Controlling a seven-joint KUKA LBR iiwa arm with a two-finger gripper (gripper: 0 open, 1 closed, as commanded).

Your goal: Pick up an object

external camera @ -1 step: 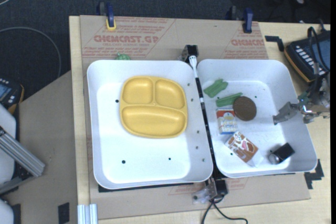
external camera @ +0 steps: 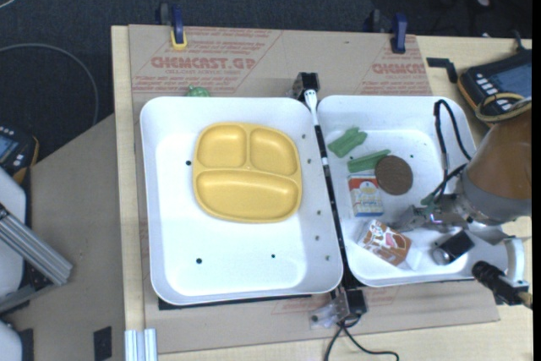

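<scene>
Right bin (external camera: 372, 110) – snack packet (external camera: 386, 243) just left of jaws (external camera: 423, 218); jaws' opening unclear, perhaps unladen.

Plate (external camera: 247, 172) in left bin (external camera: 169, 249) — alone

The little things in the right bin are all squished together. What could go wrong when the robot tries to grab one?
The brown disc, green pieces and small carton lie close together, so the gripper might nudge a neighbour or catch two at once.

The crinkly packet lies flat, so it could slip away.

The black cable crosses the right bin near the arm and might snag.
</scene>
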